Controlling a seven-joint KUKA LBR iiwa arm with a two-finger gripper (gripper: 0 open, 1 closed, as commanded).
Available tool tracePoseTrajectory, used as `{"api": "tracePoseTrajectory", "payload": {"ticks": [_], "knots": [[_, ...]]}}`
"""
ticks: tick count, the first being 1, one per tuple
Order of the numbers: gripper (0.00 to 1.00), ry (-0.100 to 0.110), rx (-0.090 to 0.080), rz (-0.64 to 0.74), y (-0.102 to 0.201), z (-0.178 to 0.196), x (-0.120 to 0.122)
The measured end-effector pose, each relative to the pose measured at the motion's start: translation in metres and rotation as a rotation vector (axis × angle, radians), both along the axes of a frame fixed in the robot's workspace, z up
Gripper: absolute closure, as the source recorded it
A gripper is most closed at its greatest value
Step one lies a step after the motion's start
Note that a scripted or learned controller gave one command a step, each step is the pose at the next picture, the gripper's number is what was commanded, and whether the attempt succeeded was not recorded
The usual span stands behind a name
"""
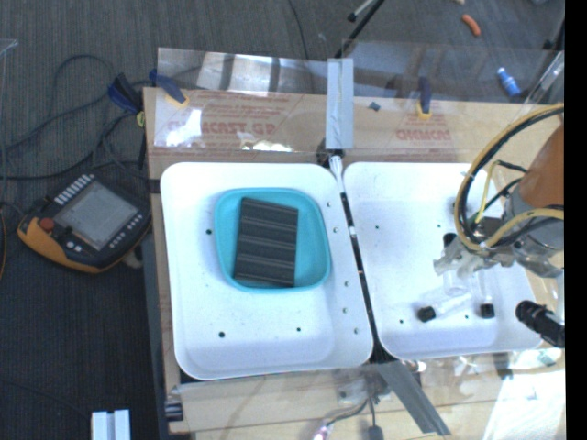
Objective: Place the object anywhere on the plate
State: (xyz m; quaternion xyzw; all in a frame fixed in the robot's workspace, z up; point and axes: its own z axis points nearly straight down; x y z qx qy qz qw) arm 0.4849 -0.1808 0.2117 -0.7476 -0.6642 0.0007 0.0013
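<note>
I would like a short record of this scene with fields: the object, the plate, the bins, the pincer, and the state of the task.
object: dark grey ribbed block, lying flat
plate: blue, squarish, in the left bin, under the block
left bin: white, shallow, holds the plate
right bin: white, shallow, beside the left one
pincer: over the right bin's right part, far from the block; nothing seen between its fingers
task state: the block rests on the plate, so placing looks done
</note>
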Motion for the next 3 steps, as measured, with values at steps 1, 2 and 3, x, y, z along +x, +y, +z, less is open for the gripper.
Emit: {"api": "tracePoseTrajectory", "payload": {"ticks": [1, 2, 3], "knots": [[0.0, 0.0, 0.0, 0.0, 0.0, 0.0, 0.0], [0.0, 0.001, -0.002, 0.053, -0.039, -0.061, -0.002], [0.0, -0.002, -0.004, 0.005, -0.038, 0.07, -0.001]]}}
